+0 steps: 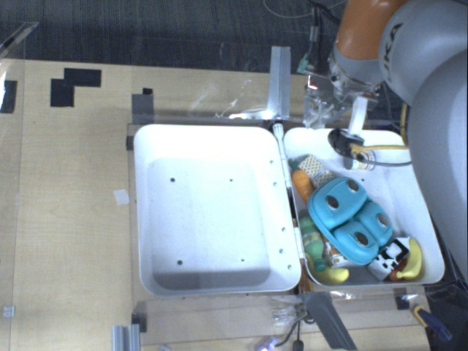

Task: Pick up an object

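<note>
The right bin (pixel 422 212) holds a heap of objects. A large blue plastic piece with round holes (pixel 348 221) lies on top in the middle. An orange item (pixel 301 184) and a speckled pale piece (pixel 314 167) lie at its upper left. A green item (pixel 311 234) and a yellow one (pixel 333 275) sit along the bin's left and front. A black-and-white object (pixel 393 254) and another yellow piece (pixel 414 262) rest at the front right corner. My gripper (pixel 320 113) hangs above the bin's far edge, apart from the heap, with nothing seen in it.
The left bin (pixel 208 207) is bare white inside. A metal post (pixel 279 82) rises at the back between the bins. The big grey arm (pixel 431 86) covers the right side. Black marks (pixel 73 85) lie on the bench at far left.
</note>
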### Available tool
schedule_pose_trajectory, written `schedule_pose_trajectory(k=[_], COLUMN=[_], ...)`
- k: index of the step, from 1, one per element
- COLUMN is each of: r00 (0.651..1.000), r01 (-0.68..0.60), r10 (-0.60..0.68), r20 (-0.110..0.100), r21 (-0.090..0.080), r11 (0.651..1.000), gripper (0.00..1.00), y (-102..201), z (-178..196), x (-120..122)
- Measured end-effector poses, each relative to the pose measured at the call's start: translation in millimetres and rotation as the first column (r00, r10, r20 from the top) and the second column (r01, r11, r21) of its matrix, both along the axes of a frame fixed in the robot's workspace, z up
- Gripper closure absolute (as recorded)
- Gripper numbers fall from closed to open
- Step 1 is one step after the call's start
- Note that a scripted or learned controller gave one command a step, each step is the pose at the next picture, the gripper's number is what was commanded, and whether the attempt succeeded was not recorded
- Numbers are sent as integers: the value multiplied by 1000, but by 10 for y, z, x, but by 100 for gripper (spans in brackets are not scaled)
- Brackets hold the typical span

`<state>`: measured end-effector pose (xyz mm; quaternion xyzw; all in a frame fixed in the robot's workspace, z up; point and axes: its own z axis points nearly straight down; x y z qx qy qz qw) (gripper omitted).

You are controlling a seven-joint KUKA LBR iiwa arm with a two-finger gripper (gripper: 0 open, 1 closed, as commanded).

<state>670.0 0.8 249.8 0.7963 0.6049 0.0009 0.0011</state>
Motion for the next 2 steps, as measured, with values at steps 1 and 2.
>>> schedule_pose_trajectory(k=[1,2], r00=[981,982], r01=[-192,-188], r10=[192,188], r20=[-2,1], r21=[0,0], r11=[981,982], gripper=[100,100], y=[323,-173], z=[-147,215], x=[-3,1])
